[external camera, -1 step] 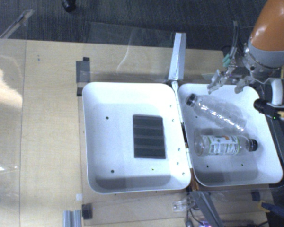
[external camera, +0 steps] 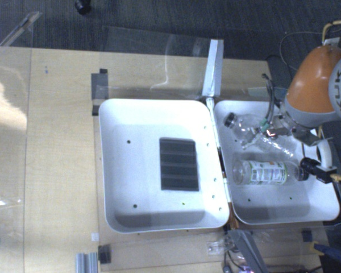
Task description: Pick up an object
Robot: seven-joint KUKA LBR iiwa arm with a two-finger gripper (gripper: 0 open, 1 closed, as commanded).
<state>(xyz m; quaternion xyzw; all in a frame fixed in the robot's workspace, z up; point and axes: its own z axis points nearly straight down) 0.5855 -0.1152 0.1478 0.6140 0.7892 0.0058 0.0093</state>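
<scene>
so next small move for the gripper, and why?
Probably a short nudge toward the labelled bottle lying on its side in the right bin, then descend. The gripper sits over the crumpled clear bottle at the bin's far side, with nothing visibly between its fingers; the labelled bottle looks like the firmer target.

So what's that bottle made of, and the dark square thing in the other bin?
The bottle looks like clear plastic: you can see the white bin through it, and it carries a pale printed label. It could be glass, but that seems less likely. The dark square thing looks like matte black plastic or rubber, with ridges across it and no shine. I can't tell which.
</scene>
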